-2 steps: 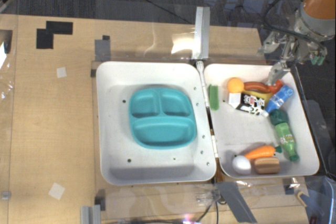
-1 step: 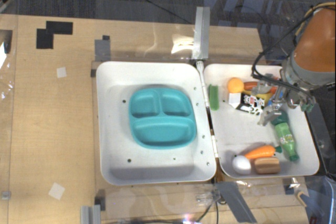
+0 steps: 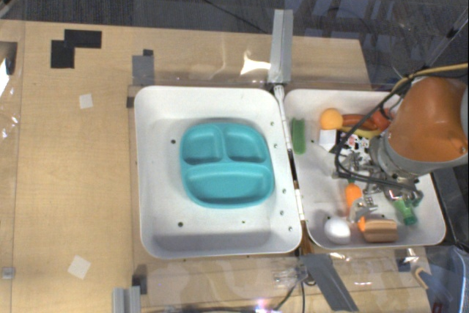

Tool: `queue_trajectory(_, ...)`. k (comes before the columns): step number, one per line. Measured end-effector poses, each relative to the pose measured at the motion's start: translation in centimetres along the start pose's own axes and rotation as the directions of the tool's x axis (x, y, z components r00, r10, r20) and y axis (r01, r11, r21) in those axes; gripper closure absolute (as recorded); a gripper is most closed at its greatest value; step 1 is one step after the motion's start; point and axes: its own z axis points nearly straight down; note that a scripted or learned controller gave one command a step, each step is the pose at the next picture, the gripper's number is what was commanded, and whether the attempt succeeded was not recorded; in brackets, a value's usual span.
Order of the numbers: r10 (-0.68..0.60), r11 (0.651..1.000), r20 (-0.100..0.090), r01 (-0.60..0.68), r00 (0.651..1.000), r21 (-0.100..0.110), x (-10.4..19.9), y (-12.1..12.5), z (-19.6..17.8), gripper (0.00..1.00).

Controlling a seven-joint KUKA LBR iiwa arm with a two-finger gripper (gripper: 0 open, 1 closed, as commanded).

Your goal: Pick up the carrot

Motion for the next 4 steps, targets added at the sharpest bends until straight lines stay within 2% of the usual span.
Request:
queue_trajectory(1,-0.044,0.999,0.014,0.044,0.999,0.007,0.6,3.9,1.2,0.00)
queue_trajectory(2,-0.021,1.000,0.008,0.021,1.000,0.007,-4.6,-5.3,-0.7,0.00)
queue_trajectory(3,0.068,0.998,0.020,-0.068,0.998,0.008,-13.4,-9.7,-11.7,0.00)
queue_trajectory(4,-0.089,0.996,0.010,0.089,0.996,0.003,-9.0,-3.1,-2.4,0.00)
